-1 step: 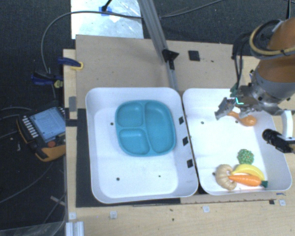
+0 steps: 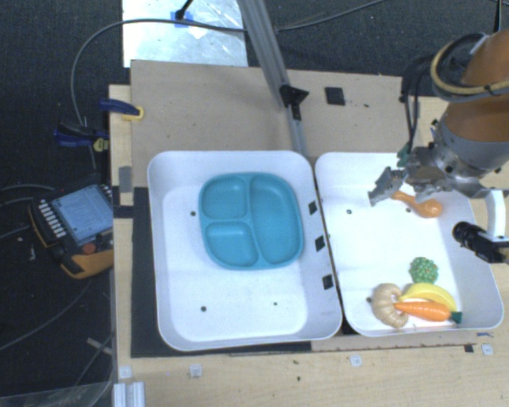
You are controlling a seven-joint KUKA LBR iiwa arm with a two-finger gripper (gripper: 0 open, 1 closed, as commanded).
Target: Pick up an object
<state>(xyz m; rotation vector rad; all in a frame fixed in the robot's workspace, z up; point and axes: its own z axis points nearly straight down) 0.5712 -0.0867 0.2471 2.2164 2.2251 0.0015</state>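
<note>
Two white bins sit side by side on the brown tabletop [image 2: 204, 100]. The left bin [image 2: 174, 312] has a blue plate [image 2: 251, 220] in it. The plate has three sections and lies near the far side of that bin.

The right bin [image 2: 360, 270] holds the toy food. In its near right corner there is a small pile: a green broccoli [image 2: 422, 270], a yellow banana [image 2: 433, 294], an orange carrot [image 2: 422, 310] and a tan piece of ginger [image 2: 388, 303]. The carrot lies across the front of the banana and touches the ginger. The broccoli sits just behind the banana.

An orange toy [image 2: 422, 205] lies apart from the pile, near the far right side of the right bin. It has a round end and a thin curved end.

The arm [image 2: 483, 91] comes in from the right, over the far right corner of the right bin. Its end effector [image 2: 405, 179] hangs low, just above the orange toy and partly in front of it. A grey part sticks out toward the middle of the bin. I cannot tell if it is gripping or let go, or if it touches the toy.

A small blue and orange box [image 2: 75, 227] with wires lies off the left edge of the tabletop.
</note>
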